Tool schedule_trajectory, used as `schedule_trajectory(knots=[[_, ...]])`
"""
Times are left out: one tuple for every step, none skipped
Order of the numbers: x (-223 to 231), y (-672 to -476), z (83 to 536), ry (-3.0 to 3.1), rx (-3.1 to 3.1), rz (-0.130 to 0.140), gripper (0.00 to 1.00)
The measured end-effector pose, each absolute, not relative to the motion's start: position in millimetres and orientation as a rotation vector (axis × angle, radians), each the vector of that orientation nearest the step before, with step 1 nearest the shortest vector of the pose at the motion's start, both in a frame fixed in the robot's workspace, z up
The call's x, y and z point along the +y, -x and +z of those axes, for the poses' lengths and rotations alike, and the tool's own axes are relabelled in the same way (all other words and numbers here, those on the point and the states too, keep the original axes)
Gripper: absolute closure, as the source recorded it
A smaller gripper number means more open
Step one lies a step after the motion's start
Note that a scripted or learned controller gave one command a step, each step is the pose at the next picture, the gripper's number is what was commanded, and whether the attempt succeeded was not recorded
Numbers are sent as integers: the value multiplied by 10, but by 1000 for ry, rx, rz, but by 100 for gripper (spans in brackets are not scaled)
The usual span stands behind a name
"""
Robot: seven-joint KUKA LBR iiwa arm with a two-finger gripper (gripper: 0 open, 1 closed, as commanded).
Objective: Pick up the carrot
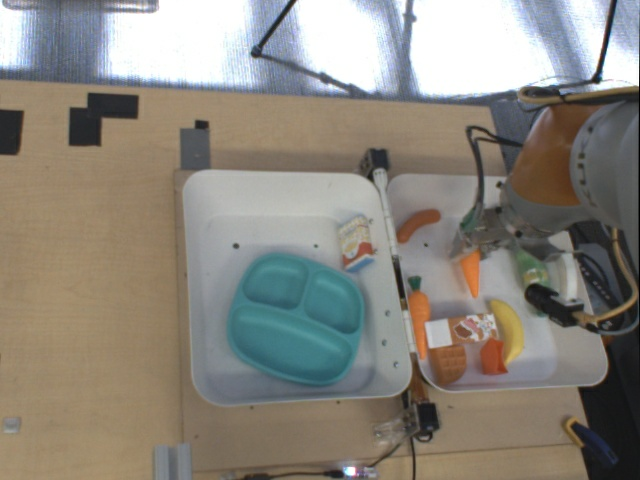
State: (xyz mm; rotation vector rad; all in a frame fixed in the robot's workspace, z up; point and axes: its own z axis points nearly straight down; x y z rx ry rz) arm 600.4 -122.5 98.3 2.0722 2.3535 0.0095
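An orange carrot (470,274) hangs point-down in the middle of the right bin (575,373). Its wide end sits between the dark fingers of my gripper (474,249), which is shut on it. The fingers cover the carrot's top. A second carrot (419,320), with a green top, lies along the right bin's left wall. The grey arm with its orange band (545,163) comes in from the upper right.
Around the carrot the right bin holds a sausage (418,224), a green item (530,266), a banana (509,330), a small carton (474,328), a brown piece (447,364) and a red-orange piece (493,358). The left bin (200,268) holds a teal divided plate (297,316) and a little carton (356,243).
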Motion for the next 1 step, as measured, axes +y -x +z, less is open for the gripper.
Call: schedule_trajectory(knots=[[-746,-5979,1852,-2223,2217,4,100]])
